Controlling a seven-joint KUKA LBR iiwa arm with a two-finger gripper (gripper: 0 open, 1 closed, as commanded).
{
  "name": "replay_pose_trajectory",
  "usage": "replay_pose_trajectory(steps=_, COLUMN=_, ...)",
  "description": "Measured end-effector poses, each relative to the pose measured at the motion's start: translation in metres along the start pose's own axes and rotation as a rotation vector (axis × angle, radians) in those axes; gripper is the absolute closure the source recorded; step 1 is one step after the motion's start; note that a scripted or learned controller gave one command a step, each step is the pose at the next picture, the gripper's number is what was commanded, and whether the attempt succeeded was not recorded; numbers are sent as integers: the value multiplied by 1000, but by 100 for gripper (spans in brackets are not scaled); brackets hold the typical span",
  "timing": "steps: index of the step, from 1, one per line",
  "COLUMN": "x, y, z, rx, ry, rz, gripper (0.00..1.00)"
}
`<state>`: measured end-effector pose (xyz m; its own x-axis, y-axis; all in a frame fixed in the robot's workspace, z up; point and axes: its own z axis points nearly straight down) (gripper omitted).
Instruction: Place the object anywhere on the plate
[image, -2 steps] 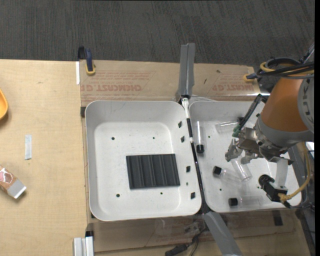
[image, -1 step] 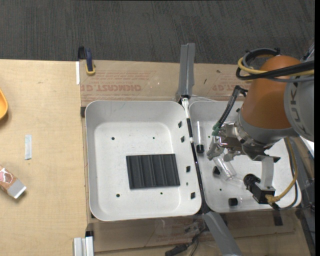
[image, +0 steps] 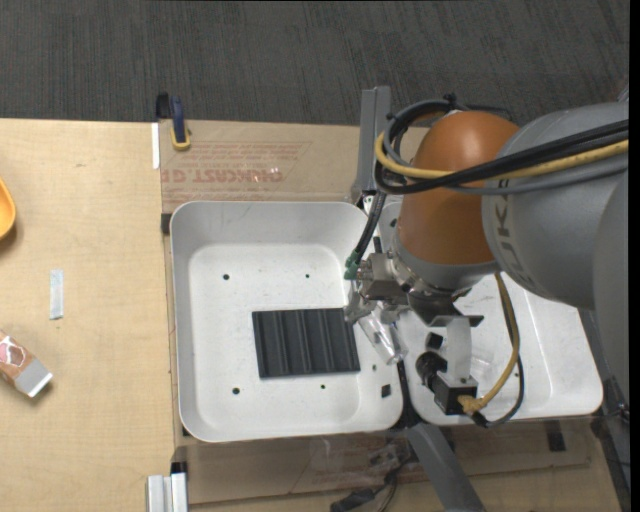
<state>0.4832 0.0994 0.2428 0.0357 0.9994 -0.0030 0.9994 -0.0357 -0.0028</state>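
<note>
Arm (image: 520, 200): grey, with a large orange band above the wrist; it comes in from the right and covers most of the right bin. Yellow and black cables run over its top.
Gripper (image: 380, 335): it hangs low over the right edge of the left bin, just beside the wall that the two bins share. I cannot tell its state, because the pale tips are small and partly hidden under the wrist. I also cannot tell if anything sits between them.
Left bin (image: 200, 300): white and shallow, with rounded corners and some small dark holes in its floor.
Plate (image: 305, 342): a dark, ribbed, rectangular piece that lies flat on the floor of the left bin, toward the right side of it. Its right edge is just beside the gripper.
Object: I cannot pick it out with certainty; nothing is visible lying on the plate.
Right bin (image: 560, 380): white, mostly under the arm; the bare part is at the lower right.
Worktop (image: 80, 200): light wood, left of the bins. On it lie a small pale strip (image: 56, 295), a small packet (image: 22, 366) near the left edge, and a part of an orange thing (image: 5, 210) at the very edge.
Cardboard sheet (image: 240, 170): brown, with red print, behind the left bin.
</note>
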Motion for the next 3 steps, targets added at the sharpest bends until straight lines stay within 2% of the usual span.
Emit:
replay_pose_trajectory(steps=1, x=43, y=-8, z=26, rx=3, ry=-1, rz=-52, gripper=100)
replay_pose_trajectory(steps=2, x=78, y=-9, z=5, rx=1, ry=-1, rz=-42, gripper=100)
replay_pose_trajectory(steps=3, x=108, y=0, z=27, rx=1, ry=-1, rz=-66, gripper=100)
